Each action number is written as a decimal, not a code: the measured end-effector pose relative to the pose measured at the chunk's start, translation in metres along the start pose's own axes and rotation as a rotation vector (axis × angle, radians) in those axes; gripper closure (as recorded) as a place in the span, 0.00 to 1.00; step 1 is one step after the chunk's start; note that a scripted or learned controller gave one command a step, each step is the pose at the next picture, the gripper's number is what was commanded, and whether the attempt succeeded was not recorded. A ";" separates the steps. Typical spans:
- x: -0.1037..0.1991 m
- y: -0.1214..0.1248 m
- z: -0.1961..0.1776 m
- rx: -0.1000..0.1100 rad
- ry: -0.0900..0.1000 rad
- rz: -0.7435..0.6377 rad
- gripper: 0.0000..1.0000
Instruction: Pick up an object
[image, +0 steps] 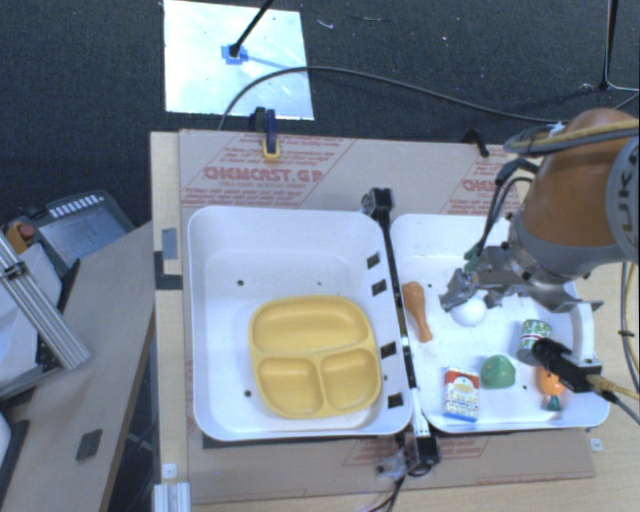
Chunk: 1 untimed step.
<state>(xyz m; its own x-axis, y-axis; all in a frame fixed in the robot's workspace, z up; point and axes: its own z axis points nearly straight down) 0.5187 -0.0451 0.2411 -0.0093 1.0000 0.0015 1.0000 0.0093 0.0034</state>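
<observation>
My gripper hangs low over the right bin, near its middle. Directly under it and touching its lower edge in this view lies a white round object. An orange drumstick-shaped toy lies to the left of the gripper, near the bin's left wall. A green lump, a small printed carton, a small can and an orange toy lie toward the bin's front.
A yellow divided plate sits in the left bin. A black part of the arm's hardware reaches over the right bin's front right corner. The grey arm covers the right bin's back right.
</observation>
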 end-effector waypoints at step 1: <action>0.046 -0.006 -0.004 0.002 0.001 0.000 1.00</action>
<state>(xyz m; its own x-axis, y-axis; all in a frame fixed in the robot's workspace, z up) 0.5125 0.0011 0.2454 -0.0097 1.0000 0.0023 1.0000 0.0097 0.0017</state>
